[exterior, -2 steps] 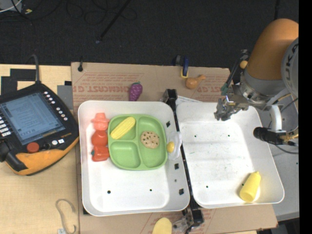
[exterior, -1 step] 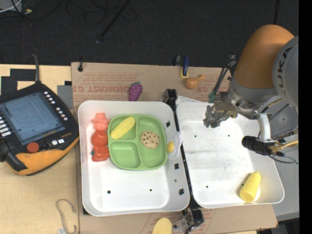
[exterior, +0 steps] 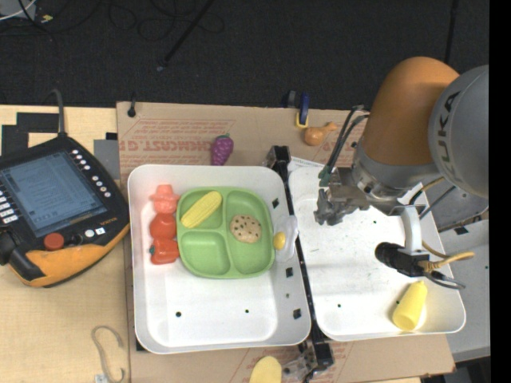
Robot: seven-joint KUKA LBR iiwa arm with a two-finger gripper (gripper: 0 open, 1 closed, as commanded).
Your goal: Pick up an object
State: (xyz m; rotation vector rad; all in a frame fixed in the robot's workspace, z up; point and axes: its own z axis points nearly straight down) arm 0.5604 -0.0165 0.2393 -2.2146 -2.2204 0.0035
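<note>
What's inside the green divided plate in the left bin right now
The green plate holds a yellow corn cob in one compartment and a cookie in another. The big front compartment looks bare. Nothing covers it.

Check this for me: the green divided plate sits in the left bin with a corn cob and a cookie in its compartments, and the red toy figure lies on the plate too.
One thing is off. The red toy figure is not on the green divided plate; it lies beside it, on the floor of the left bin, along the plate's left edge. The corn cob and the cookie do sit in the plate's compartments, as the camera view shows.
</note>
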